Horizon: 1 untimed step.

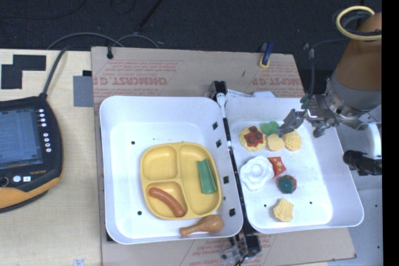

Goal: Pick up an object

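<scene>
You have the grey two-finger gripper (293, 124) just above-right of the small round yellow toy food piece (275, 142), finger state unclear.

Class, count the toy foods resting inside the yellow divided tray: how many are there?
2: a sausage in the front compartment of the yellow tray and a green block in its right compartment. Nothing seems hidden.

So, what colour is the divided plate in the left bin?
Yellow; the plate shows clearly in the camera view.
</scene>
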Each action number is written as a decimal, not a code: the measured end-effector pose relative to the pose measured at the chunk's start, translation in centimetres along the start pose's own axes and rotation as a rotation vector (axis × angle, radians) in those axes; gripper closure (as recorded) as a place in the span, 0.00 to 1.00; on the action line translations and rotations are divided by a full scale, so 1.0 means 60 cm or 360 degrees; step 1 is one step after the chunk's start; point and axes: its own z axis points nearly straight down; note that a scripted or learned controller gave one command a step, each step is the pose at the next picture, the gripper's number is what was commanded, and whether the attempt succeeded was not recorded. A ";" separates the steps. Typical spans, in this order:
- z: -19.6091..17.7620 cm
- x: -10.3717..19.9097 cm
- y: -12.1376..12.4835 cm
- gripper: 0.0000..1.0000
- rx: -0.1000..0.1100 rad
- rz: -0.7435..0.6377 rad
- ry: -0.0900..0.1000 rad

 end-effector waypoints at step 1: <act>0.185 -0.019 -0.084 0.00 0.0022 0.0004 0.0006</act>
